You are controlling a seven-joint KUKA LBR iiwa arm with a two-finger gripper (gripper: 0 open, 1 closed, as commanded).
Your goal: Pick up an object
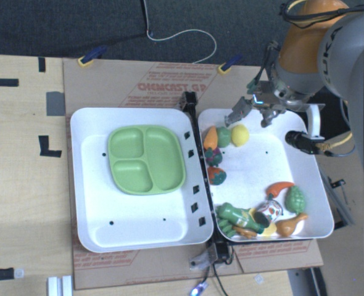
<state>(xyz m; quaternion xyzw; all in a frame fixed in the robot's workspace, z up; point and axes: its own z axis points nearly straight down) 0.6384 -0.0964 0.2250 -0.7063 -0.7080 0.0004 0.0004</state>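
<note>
While hanging at upper right of the frame, gripper (253, 116) spread wide, nothing between its fingers, yellow ball (240, 135) just below, apart, in the right bin (305, 165)

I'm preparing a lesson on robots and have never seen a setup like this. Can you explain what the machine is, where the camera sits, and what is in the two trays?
One camera looks down at a slant on a bench. The grey and orange arm reaching in from the right is a robot; its two-finger gripper hangs open, holding nothing, above the right bin. That bin holds toy food: a yellow lemon, a carrot and a pile of pieces near the front. The left bin holds a green divided plate.
</note>
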